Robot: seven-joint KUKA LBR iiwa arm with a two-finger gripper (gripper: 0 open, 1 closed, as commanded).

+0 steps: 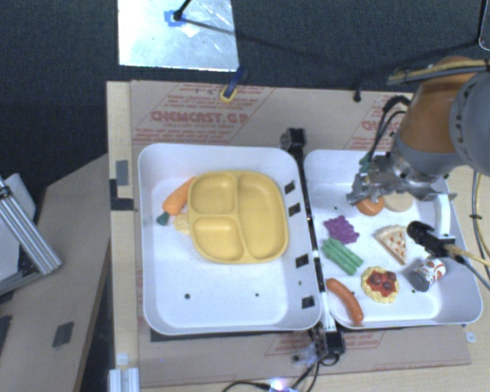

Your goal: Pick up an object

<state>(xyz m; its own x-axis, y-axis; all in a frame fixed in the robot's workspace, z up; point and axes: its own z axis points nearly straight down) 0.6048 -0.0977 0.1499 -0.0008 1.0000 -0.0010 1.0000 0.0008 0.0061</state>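
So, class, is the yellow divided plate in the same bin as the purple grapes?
No, the yellow plate lies in the view's left bin, the purple grapes in the right bin.

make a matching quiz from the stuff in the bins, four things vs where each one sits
Things:
1 carrot
2 grapes
3 sausage
4 pizza slice

Places:
A right bin, near-left corner
B left bin, at the plate's left edge
C right bin, just above the round pizza in the view
D right bin, just above the green pods in the view

Pairs: 1-B, 2-D, 3-A, 4-C
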